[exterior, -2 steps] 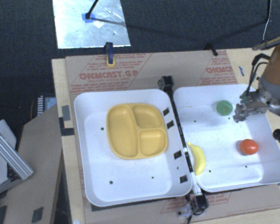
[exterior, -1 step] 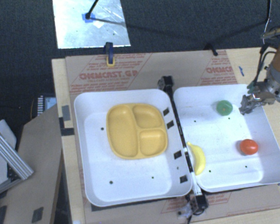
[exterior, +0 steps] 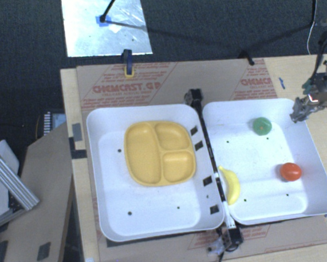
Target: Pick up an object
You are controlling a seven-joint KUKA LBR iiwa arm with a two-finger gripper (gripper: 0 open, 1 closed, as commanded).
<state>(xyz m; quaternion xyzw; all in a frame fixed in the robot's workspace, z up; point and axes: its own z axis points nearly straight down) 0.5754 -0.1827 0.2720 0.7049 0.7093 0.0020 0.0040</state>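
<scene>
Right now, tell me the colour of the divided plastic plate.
Yellow, clearest in the camera view.

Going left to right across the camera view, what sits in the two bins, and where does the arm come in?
Yellow divided plate in the left bin → yellow banana at the right bin's left wall → green ball → orange-red ball → gripper above the right bin's far right corner.

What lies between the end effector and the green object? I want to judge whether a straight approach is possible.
Nothing visible. The end effector sits at the right bin's far right edge, and only bare white floor separates it from the green object. The orange object and banana lie nearer the camera, off that line.
</scene>
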